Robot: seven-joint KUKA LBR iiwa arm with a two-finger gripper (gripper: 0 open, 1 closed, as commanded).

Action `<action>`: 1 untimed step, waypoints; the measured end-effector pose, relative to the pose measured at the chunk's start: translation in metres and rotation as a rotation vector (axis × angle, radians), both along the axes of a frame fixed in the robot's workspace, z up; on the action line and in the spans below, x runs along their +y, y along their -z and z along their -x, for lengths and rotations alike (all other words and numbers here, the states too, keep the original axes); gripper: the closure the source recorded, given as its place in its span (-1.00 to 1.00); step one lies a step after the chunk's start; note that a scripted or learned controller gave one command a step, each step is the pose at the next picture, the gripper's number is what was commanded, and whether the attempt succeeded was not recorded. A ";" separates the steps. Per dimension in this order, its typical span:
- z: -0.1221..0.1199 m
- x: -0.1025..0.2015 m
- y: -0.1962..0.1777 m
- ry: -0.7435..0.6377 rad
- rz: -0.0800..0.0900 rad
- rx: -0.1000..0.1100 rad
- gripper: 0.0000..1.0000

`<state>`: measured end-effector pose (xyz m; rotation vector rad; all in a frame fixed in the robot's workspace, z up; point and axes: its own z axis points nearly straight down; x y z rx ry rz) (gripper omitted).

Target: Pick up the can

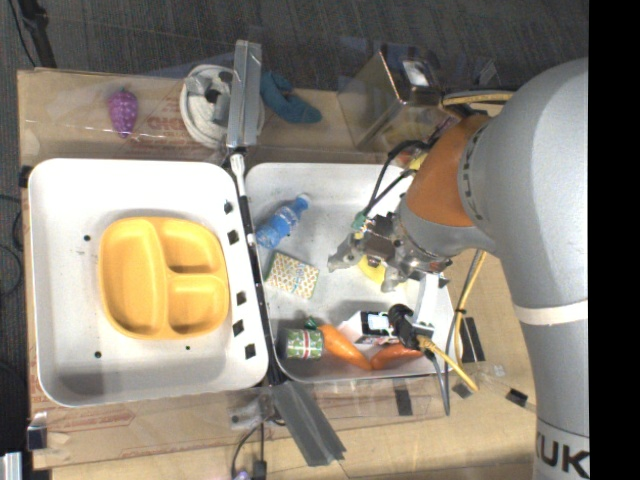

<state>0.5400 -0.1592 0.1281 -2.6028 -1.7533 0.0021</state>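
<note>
Green-labelled can (304, 343) lies on its side at the right bin's (330, 183) near-left corner, touching a carrot (345, 347). Pincer (372, 258) hovers mid-bin; its grip state I cannot tell. Best approach: descend across the can's body, clear of the carrot.

A robotics lab set up for grasping trials. A large grey industrial arm (520, 178) with an orange band reaches over a plywood counter (90, 98) that bears two shallow white bins (60, 183) side by side, split by a grey divider (245, 268). Loose cables (465, 98) run near the wrist, tape marks sit on the counter, and dark carpet (150, 8) lies beyond. Assorted test items fill the setup: a yellow sectioned tray (165, 275), plastic bottle (281, 221), toy carrots (345, 346)
</note>
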 end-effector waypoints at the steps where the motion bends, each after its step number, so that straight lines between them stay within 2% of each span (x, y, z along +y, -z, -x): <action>1: 0.038 0.020 0.037 -0.024 -0.001 0.001 -1.00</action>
